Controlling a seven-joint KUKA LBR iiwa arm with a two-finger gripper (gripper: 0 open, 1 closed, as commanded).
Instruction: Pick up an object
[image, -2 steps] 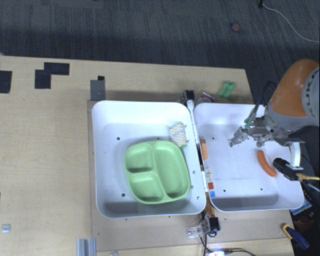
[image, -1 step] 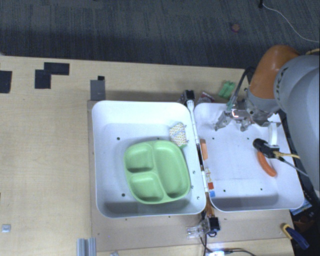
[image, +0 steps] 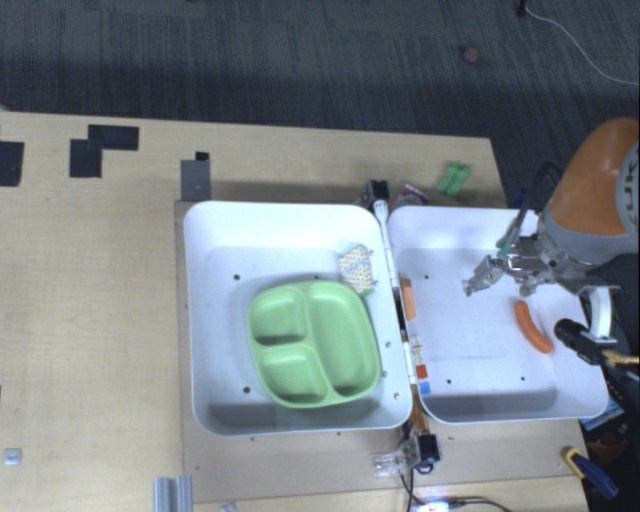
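Note:
My gripper (image: 495, 286) hangs over the right bin (image: 470, 390), in its upper middle part. Its two metal fingers are spread open and nothing sits between them. An orange sausage-shaped object (image: 533, 326) lies on the bin floor just below and to the right of the gripper, apart from it. A small orange piece (image: 408, 299) rests against that bin's left wall. In the left bin (image: 215, 300) a green divided plate (image: 313, 342) lies flat. A small patterned yellow-white object (image: 356, 267) sits beside the plate's upper right corner.
The arm's orange band (image: 598, 180) and grey wrist reach in over the right bin's right rim. A black part (image: 583, 340) overhangs that rim. A green item (image: 455, 178) lies on the bench behind the bins. Cables and clips sit at the front between the bins (image: 415, 455).

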